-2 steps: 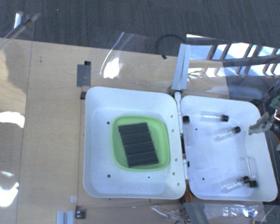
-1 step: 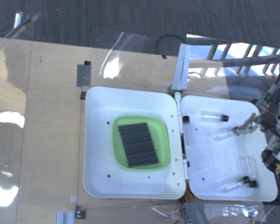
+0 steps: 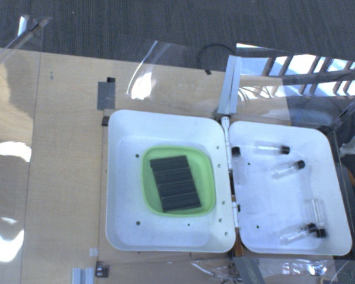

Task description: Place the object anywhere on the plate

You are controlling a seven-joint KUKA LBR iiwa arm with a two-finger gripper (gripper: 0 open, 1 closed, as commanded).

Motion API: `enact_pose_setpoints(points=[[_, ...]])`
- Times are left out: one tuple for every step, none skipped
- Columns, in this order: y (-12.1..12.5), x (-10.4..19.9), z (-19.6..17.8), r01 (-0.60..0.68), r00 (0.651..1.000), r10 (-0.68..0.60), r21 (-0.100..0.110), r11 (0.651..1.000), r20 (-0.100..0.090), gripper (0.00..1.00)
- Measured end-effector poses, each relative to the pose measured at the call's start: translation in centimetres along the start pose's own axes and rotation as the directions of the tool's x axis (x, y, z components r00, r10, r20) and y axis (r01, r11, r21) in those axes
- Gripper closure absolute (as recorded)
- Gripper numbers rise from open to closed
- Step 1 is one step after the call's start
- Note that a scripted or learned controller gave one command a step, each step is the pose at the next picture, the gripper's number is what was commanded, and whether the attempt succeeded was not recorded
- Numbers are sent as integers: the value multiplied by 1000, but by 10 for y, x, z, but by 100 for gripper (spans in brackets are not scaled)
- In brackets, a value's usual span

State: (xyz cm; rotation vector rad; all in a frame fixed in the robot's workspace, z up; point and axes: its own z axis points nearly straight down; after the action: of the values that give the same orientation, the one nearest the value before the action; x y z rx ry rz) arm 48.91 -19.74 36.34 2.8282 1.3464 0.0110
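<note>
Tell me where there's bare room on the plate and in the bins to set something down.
The green plate is mostly covered by a dark ridged block; only a narrow green margin borders it. In the left bin, white strips lie free around the plate. In the right bin, the middle is bare, between the upper vials and the lower vials, which crowd the right corner.

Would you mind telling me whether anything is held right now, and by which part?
Nothing is seen held: the vials lie loose in the right bin.

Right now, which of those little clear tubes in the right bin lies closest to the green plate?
The topmost tube, lying level near the right bin's upper left. Its clear end points toward the green plate; the other tubes lie farther right or lower.
</note>
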Motion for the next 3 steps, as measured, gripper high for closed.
enact_pose_setpoints(points=[[-13,15,45,-85,996,85,7,996,2,0],[-21,24,89,-113,994,113,8,994,2,0],[0,-2,92,-178,984,178,5,984,2,0]])
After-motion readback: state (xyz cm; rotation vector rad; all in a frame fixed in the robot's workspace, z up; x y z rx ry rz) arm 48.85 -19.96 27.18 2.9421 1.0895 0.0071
